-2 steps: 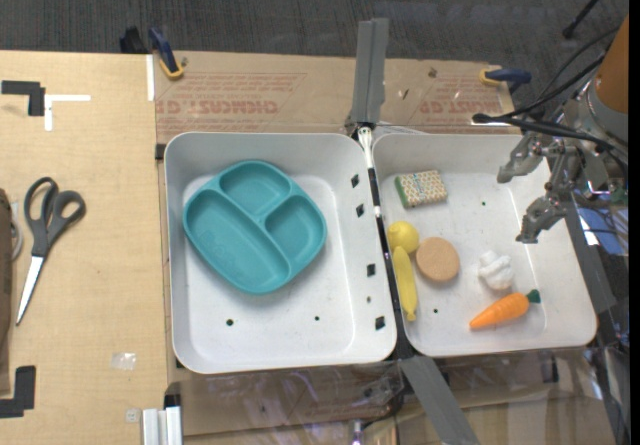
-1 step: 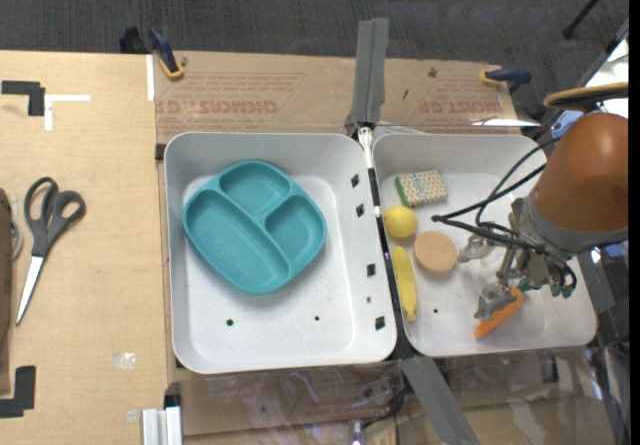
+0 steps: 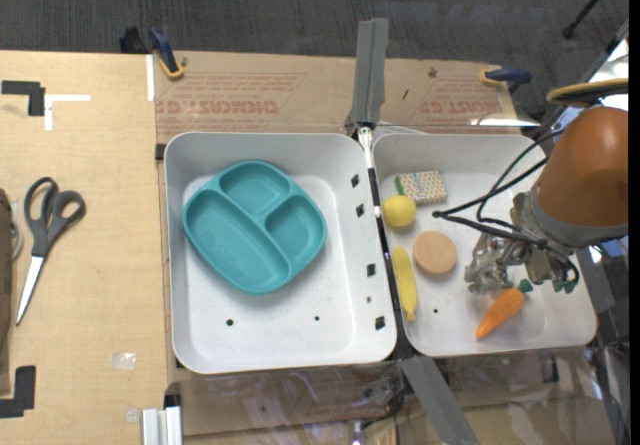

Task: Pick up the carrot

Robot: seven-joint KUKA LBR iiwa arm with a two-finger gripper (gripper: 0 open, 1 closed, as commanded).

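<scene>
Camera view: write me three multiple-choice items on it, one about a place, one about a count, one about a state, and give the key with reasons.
1. Where does the carrot lie?
A. In the right bin, near its front right corner
B. On the teal plate
C. On the cardboard beside the scissors

2. How many compartments does the teal plate in the left bin have?
A. One
B. Three
C. Five

3. How does the carrot stand in relation to the gripper?
A. Lifted high above the bin
B. Lying on the bin floor just below and right of the gripper
C. Resting on the tan disc

Key: 1 A, the orange carrot lies slantwise on the white floor of the right bin. 2 B, raised ridges split the plate into three wells. 3 B, the carrot rests on the bin floor beside the gripper, apart from the tan disc.
</scene>
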